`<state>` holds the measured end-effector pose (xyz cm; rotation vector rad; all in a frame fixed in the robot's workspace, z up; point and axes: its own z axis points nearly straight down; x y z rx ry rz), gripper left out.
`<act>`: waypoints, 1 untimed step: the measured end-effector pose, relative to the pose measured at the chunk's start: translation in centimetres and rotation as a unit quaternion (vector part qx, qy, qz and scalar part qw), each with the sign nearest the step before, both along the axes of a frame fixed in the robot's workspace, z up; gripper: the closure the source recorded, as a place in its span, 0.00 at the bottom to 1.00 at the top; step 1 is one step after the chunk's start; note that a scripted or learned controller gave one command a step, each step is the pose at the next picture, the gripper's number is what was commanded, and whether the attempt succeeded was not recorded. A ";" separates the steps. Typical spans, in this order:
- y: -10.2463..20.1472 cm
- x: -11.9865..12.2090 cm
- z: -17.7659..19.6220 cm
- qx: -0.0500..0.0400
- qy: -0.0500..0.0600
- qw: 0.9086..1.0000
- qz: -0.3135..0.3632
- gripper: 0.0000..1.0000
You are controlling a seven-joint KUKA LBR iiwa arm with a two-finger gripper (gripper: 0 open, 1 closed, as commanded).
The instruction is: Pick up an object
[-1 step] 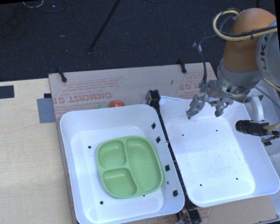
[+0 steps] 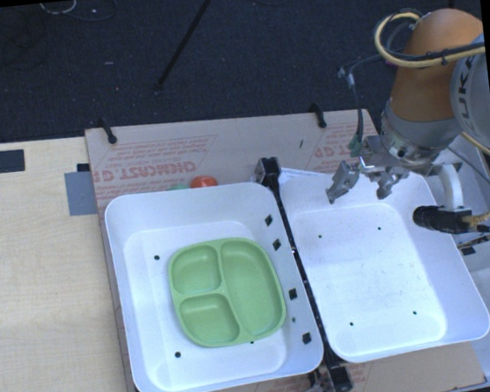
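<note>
Closest to you, the front rim of the left bin [image 2: 213, 381] sits just ahead of the one thing worth picking: a green plate [image 2: 228, 291] with three sections, lying flat on that bin's floor, a little right of its middle and near the black clips along the divider [image 2: 290, 265]. You have the gripper [image 2: 365, 182] well apart from it, hovering over the far edge of the right bin [image 2: 400, 322], its two fingers spread with nothing between them. Your arm [image 2: 431, 73] hangs above that corner, so you face a long reach across the divider. Judge the plate as light, stiff moulded plastic, smooth and likely slippery, and too broad to span across its width. Your best hold is probably a pinch on the raised outer rim or on one of the ridges between sections, with one finger inside and one outside. Expect it to slide or tilt when you press on an edge, since it lies flush with little gap underneath. A small orange thing [image 2: 204, 182] lies on the cardboard behind the left bin.
</note>
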<state>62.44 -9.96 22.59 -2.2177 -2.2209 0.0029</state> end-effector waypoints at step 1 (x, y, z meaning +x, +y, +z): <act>0.4 0.3 -4.4 0.000 0.002 1.000 0.000 0.00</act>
